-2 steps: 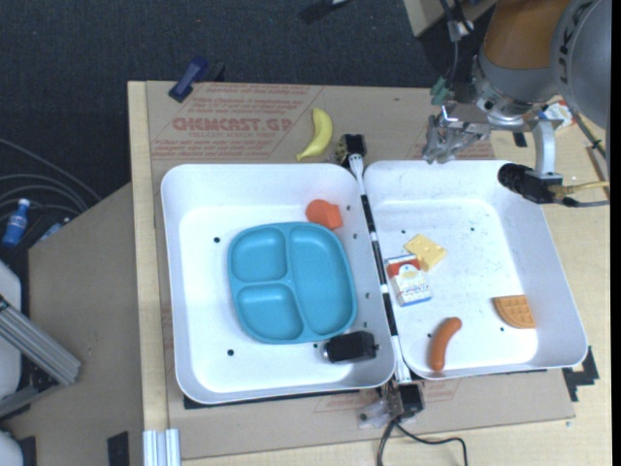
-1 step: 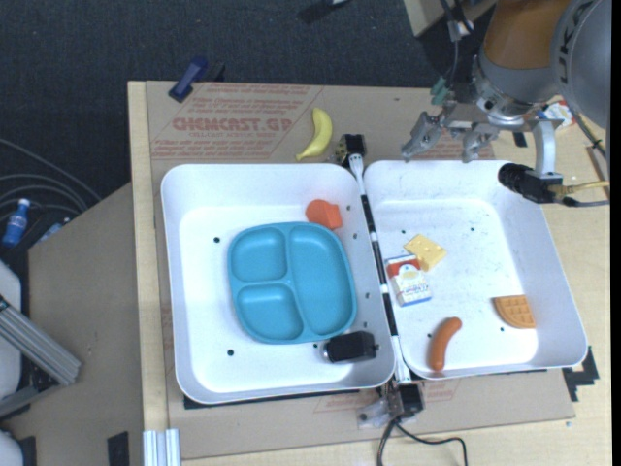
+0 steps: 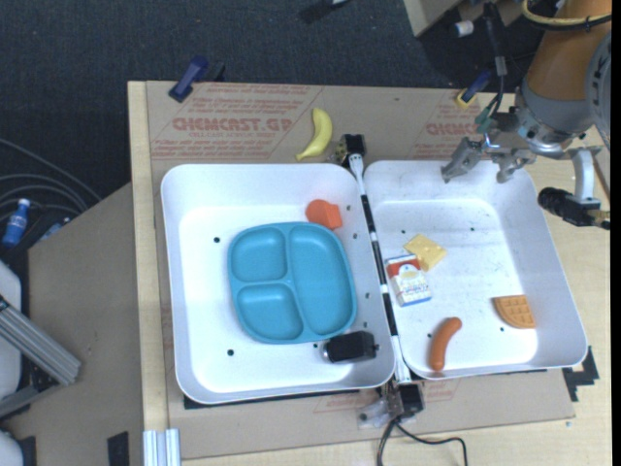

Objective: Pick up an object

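My gripper [image 3: 482, 166] hangs over the far edge of the right bin [image 3: 553, 260], its two fingers spread apart with nothing between them. Inside that bin lie a yellow cheese-like wedge [image 3: 425, 250], a small red and white carton [image 3: 410, 282], a sausage [image 3: 443, 342] and a waffle-like piece [image 3: 514, 310]. All of them are nearer the camera than the gripper. The left bin [image 3: 194, 260] holds a blue divided plate [image 3: 291, 282], an orange piece [image 3: 325, 214] and a black object [image 3: 349, 348].
A yellow banana [image 3: 316, 135] lies on the board behind the left bin. A blue clip [image 3: 188, 80] sits at the board's far left corner. A black clamp [image 3: 353, 148] stands where the bins meet at the back.
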{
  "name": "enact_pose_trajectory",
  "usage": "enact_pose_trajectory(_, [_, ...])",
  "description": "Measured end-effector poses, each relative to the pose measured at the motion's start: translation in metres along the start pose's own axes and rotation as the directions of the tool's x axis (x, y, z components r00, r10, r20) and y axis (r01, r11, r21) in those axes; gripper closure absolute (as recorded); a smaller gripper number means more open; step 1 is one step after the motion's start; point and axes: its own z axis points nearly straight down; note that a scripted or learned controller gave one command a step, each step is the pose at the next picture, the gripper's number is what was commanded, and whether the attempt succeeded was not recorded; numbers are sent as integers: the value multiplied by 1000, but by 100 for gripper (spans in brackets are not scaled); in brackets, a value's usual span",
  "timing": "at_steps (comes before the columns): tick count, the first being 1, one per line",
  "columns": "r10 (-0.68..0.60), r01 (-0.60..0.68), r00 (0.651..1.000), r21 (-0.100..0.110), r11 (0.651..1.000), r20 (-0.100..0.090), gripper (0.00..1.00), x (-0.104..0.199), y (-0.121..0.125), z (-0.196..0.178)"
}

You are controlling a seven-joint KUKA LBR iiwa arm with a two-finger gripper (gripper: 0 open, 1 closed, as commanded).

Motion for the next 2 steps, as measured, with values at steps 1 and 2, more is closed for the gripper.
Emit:
enact_pose_trajectory(1, [-1, 1, 1000, 0, 1000, -2, 0, 49, 0, 92])
enact_pose_trajectory(2, [-2, 2, 1000, -3, 1000, -1, 100, 49, 1, 81])
